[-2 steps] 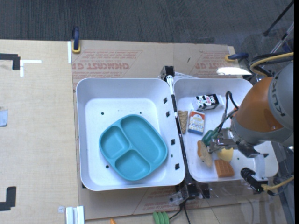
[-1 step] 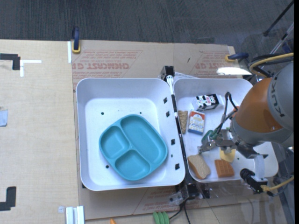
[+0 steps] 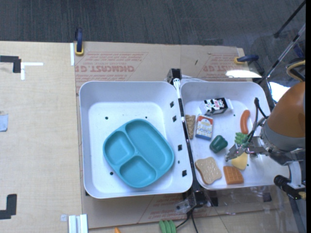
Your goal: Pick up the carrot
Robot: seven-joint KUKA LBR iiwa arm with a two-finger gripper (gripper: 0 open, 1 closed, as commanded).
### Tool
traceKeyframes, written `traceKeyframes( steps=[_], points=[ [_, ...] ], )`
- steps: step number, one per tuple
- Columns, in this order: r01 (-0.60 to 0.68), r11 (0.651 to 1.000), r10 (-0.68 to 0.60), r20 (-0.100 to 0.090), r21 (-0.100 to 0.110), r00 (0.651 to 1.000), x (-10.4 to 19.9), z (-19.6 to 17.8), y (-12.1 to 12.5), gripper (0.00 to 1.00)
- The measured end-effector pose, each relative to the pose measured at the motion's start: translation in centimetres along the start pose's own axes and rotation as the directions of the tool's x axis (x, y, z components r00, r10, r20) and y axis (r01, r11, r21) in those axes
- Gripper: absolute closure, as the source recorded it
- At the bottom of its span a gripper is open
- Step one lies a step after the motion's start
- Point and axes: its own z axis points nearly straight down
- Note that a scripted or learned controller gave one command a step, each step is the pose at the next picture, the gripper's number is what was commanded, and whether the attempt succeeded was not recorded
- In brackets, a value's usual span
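The carrot point(image 3: 245, 122), orange with a green leafy top point(image 3: 240, 139), lies near the right side of the right bin point(image 3: 194, 93). My gripper point(image 3: 236, 152) reaches in from the right. It sits low over the bin just below the carrot's green top, above a yellow cheese wedge point(image 3: 239, 162). Its fingers look open, with nothing between them. The arm's orange band point(image 3: 289, 111) covers the bin's right edge.
The right bin also holds a green pepper point(image 3: 218, 143), a bread slice point(image 3: 208, 170), an orange waffle point(image 3: 233, 174), a small carton point(image 3: 204, 127), a cracker point(image 3: 190, 126) and a black-and-white item point(image 3: 215, 106). A teal divided plate point(image 3: 138, 152) lies in the left bin point(image 3: 92, 130).
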Motion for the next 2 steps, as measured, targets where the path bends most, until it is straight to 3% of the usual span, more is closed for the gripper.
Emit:
traceKeyframes(
  steps=[1, 2],
  points=[
    [0.283, 0.959, -0.283, 0.001, -0.003, 0.959, 3.74, 0.46, 0.32, 0.00],
    [0.513, 0.858, -0.513, 0.001, -0.002, 0.858, 3.28, 0.43, 0.24, 0.00]
  ],
)
